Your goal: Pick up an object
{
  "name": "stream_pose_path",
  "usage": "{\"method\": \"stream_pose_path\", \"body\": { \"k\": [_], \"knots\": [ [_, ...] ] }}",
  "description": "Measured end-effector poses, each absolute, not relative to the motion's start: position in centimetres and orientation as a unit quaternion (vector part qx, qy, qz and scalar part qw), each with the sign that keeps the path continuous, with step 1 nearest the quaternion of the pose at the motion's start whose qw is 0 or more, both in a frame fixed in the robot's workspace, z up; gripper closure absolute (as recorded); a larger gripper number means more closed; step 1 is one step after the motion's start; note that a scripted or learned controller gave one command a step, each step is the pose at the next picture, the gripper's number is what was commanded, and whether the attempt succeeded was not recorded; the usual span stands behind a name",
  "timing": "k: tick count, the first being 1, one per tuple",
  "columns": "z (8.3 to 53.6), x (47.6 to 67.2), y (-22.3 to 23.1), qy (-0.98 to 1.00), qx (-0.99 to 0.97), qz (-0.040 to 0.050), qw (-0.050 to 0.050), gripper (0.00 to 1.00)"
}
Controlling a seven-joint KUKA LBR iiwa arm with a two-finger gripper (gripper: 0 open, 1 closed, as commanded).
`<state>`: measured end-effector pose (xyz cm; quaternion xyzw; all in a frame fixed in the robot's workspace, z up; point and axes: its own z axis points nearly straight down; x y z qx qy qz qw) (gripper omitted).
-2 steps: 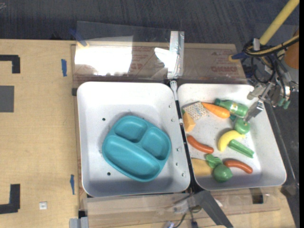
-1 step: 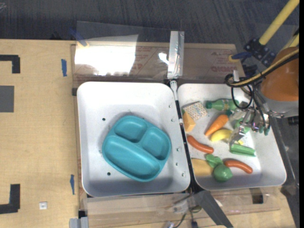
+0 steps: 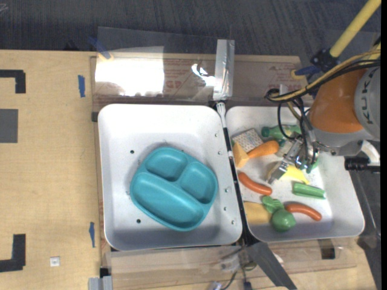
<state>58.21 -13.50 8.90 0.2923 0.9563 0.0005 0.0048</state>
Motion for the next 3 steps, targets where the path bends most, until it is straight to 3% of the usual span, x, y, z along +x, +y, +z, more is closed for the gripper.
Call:
{"method": "stream_pose_path", "body": {
  "k": [1, 2, 3],
  "knots": [
    [8.9, 59.4, -9.4, 0.966, 0.257, -0.0002, 0.006, 0.0],
    [9.6, 48.0, -12.0, 0.975, 0.224, 0.0, 0.002, 0.0],
    [8.9, 52.3, -19.3, 0.987, 0.16, -0.0011, 0.007, 0.0]
  ]
}}
